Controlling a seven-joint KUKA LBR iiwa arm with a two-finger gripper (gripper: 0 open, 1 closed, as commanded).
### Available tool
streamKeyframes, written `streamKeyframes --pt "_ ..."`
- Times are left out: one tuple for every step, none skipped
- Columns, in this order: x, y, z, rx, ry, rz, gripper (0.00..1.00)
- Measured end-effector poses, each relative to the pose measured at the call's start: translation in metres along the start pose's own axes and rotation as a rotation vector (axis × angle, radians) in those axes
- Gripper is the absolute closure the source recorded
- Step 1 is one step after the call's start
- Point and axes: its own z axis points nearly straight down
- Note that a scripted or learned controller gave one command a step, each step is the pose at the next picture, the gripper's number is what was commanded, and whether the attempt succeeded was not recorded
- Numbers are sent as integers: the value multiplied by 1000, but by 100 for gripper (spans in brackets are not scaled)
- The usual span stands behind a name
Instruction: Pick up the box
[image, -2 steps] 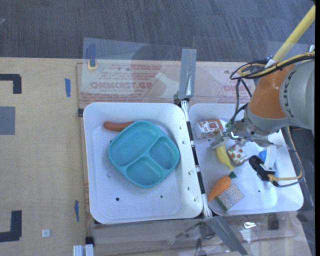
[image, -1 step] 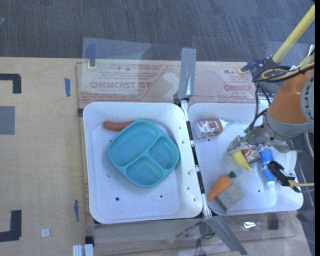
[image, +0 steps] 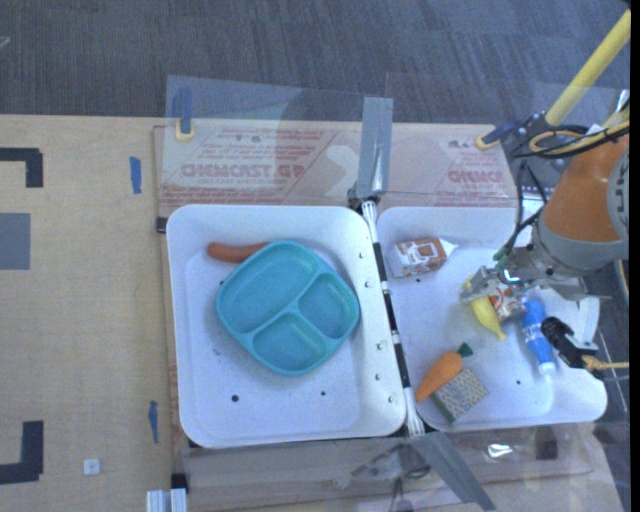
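The box is a small white and brown carton lying on its side near the back left corner of the right bin. My gripper hangs over the middle right of that bin, right of the box and apart from it. It is just above a yellow banana. The wrist hides what lies directly under it.
A blue bottle lies right of the banana. A toy carrot and a speckled green block sit at the right bin's front. The left bin holds a teal divided plate and an orange sausage.
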Motion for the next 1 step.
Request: streamKeyframes --pt "-42 19 -1 -3 4 -145 100"
